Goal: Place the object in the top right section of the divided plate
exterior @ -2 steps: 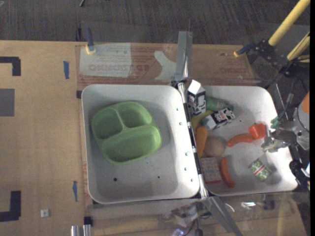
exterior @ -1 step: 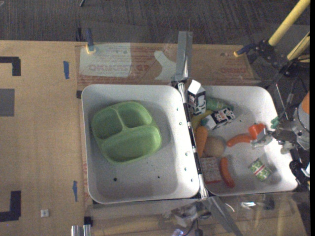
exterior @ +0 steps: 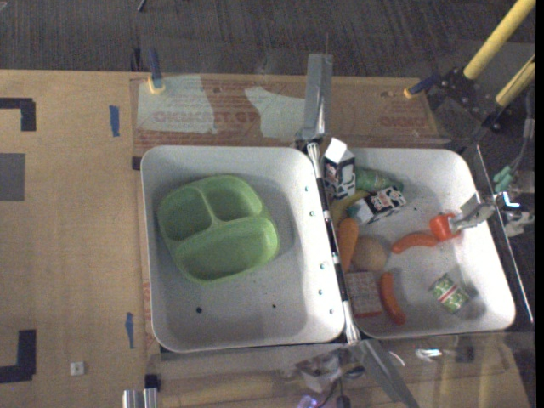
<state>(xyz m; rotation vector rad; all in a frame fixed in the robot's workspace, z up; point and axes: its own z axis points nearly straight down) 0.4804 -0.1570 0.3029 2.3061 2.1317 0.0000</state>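
The gripper [exterior: 463, 219] sits at the right bin's [exterior: 489, 185] edge; jaw state cannot be determined. The plate [exterior: 218, 228] lies well apart. Risk: crowded food [exterior: 374, 228] causes a missed or wrong pick.

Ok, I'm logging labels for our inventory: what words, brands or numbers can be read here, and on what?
No text reads clearly.
Brown cardboard panel behind the left white bin: faint reddish lettering, too blurred to read.
Black-and-white milk carton: print too small.
Small cow-patterned carton: print too small.
Small green-and-white can: label too small.
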